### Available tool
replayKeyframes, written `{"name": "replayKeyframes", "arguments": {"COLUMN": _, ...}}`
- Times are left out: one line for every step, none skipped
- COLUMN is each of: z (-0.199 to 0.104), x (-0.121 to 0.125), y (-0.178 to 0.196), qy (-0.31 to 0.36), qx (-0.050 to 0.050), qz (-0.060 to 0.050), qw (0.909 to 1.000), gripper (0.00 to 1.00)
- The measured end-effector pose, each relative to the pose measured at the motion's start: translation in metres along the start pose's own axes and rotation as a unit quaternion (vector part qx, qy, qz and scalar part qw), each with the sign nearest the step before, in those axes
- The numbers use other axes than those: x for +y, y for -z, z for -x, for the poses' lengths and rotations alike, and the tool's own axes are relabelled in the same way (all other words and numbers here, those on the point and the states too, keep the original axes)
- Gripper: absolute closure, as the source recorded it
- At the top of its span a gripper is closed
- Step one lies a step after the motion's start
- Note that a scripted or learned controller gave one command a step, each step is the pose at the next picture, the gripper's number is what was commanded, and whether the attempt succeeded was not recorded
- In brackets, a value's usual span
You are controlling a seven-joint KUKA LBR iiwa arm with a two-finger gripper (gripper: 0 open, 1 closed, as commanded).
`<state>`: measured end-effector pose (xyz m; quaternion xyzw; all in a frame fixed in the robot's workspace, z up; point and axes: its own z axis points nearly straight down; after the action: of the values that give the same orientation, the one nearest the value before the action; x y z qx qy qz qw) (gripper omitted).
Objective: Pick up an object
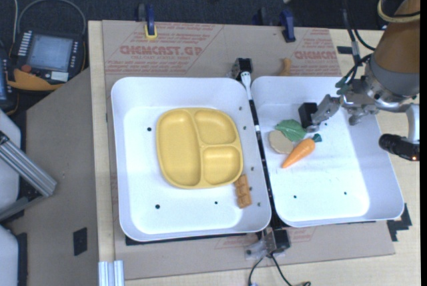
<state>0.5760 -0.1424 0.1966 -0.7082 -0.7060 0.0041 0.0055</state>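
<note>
In the right bin (347, 201) lie an orange carrot (298, 152), a green leafy piece (291, 127) and a tan round piece (280, 141), all close together near the bin's left side. My gripper (312, 115) reaches in from the right and sits just up and right of the green piece, with its dark fingertip (307, 112) low over the bin. The carrot lies just below the gripper. Nothing shows between the fingers.
The left bin (130, 165) holds a yellow divided plate (199, 147) and a small brown food piece (243, 192) near its lower right corner. The arm's orange-banded wrist (399, 45) stands over the right bin's far right edge. A dark divider (253, 125) runs between the bins.
</note>
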Motion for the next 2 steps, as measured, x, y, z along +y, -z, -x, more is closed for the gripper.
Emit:
{"name": "replayKeyframes", "arguments": {"z": 0.0, "x": 0.003, "y": 0.007, "qy": 0.002, "qx": -0.001, "qz": 0.007, "qw": 1.0, "gripper": 0.0}}
{"name": "replayKeyframes", "arguments": {"z": 0.0, "x": 0.004, "y": -0.057, "qy": 0.001, "qx": 0.0, "qz": 0.003, "qw": 1.0, "gripper": 0.0}}
